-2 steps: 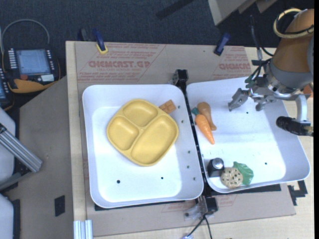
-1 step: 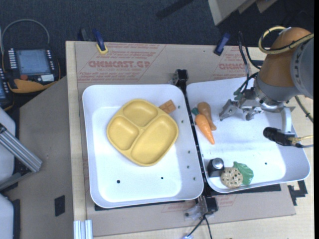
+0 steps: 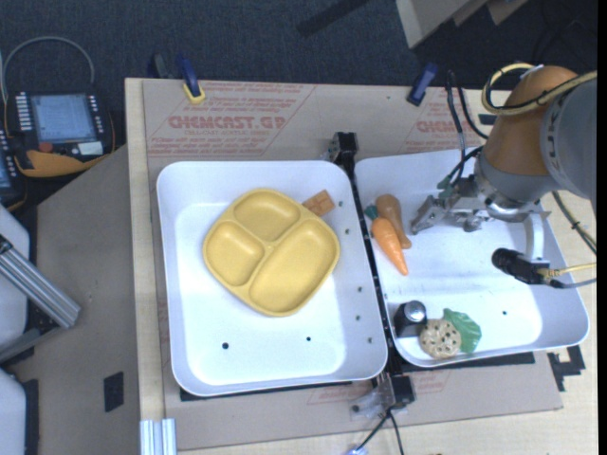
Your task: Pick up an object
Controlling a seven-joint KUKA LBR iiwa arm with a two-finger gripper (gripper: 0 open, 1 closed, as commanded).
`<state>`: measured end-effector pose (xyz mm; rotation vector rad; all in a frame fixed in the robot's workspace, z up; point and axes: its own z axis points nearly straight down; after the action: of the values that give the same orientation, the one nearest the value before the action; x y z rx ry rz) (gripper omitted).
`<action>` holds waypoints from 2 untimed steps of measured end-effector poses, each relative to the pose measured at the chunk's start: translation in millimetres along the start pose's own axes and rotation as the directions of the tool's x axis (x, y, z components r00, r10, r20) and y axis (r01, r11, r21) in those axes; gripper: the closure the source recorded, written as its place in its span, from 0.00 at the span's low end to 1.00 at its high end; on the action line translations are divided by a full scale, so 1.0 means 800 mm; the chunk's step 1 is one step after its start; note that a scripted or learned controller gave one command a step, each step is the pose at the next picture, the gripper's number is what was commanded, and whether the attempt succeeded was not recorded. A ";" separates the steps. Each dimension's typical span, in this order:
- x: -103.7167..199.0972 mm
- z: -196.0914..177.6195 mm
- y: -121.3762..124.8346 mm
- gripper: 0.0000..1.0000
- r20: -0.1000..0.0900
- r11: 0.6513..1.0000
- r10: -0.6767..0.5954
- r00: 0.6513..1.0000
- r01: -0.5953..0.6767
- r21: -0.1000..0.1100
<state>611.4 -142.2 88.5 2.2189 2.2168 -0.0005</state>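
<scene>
The right bin (image 3: 555,325) holds several small objects. An orange carrot (image 3: 390,244) lies near its left wall, with a brown sausage-shaped piece (image 3: 391,214) touching it on the far side. At the bin's front are a round cookie (image 3: 440,338), a green leaf-shaped piece (image 3: 464,326) and a small black and silver object (image 3: 411,315). My gripper (image 3: 424,218) hangs over the back of the right bin, just right of the carrot and the brown piece, pointing toward them. I see nothing held in it.
The left bin (image 3: 190,301) carries a yellow divided plate (image 3: 272,250), with a small brown block (image 3: 319,202) behind its far right edge. A black divider (image 3: 365,254) runs between the bins. The arm's grey wrist and a black fitting (image 3: 517,265) hang over the right bin's right half.
</scene>
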 end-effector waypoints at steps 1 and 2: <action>0.001 -0.018 0.004 1.00 -0.001 1.000 -0.001 1.000 0.001 -0.011; 0.011 -0.090 0.014 1.00 -0.002 1.000 -0.003 1.000 0.003 -0.003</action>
<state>622.2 -133.1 160.2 2.2151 2.2196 0.0054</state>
